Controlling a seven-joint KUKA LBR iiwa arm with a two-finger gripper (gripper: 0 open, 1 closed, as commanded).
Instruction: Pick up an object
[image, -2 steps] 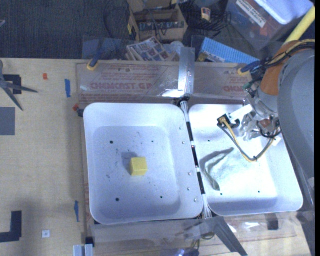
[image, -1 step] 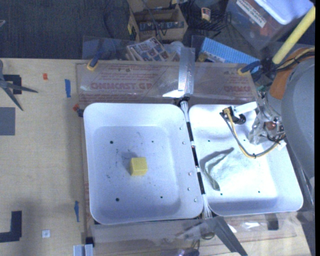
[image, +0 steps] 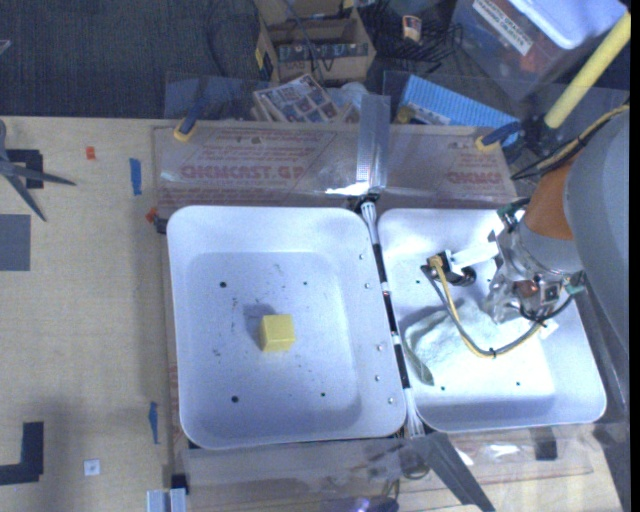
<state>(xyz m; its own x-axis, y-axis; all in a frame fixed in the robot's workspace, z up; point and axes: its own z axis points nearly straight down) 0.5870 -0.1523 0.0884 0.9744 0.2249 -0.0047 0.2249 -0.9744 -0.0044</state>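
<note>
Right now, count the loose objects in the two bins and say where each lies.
1. A yellow block lies near the middle of the left bin. The arm hangs over the right bin and may hide others.

The two shallow white plastic bins (image: 200, 240) look smooth with a soft sheen, the left one's floor scuffed and speckled with dark marks. On that floor sits a small yellow cube (image: 278, 332), matt and slightly spongy-looking. Under the bins, the pale wooden tabletop (image: 80, 300) shows a dull, grained surface. Behind them lies a clear, glossy plastic sheet (image: 260, 160), creased and catching the light.
</note>
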